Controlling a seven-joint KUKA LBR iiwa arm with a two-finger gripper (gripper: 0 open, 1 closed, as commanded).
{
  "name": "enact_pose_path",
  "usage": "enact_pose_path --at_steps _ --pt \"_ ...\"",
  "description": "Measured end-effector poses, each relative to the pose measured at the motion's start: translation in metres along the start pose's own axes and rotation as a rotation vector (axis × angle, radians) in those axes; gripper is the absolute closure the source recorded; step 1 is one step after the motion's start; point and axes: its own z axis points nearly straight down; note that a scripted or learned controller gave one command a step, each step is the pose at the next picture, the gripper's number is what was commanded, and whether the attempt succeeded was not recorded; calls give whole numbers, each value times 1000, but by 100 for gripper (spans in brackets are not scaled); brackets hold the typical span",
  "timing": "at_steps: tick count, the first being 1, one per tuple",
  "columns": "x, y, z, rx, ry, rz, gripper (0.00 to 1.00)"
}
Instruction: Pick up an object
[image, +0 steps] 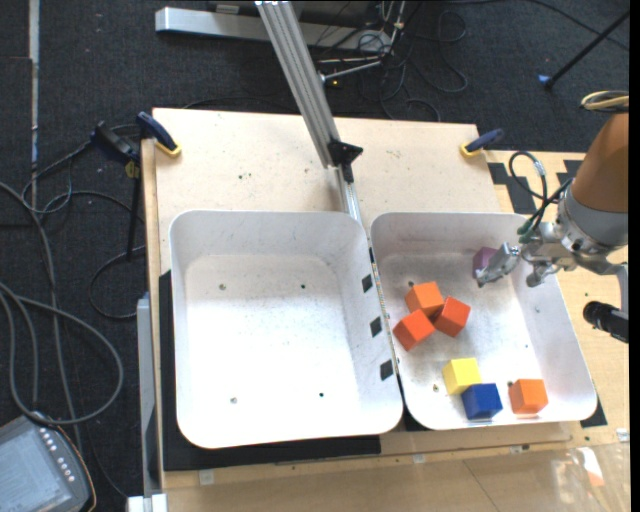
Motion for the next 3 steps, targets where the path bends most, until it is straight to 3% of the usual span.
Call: enact_pose_path --at_steps 2,3 --pt "0 -3 84 -4 -2 0 0" --pt "0 -2 71 -9 -3 1 100"
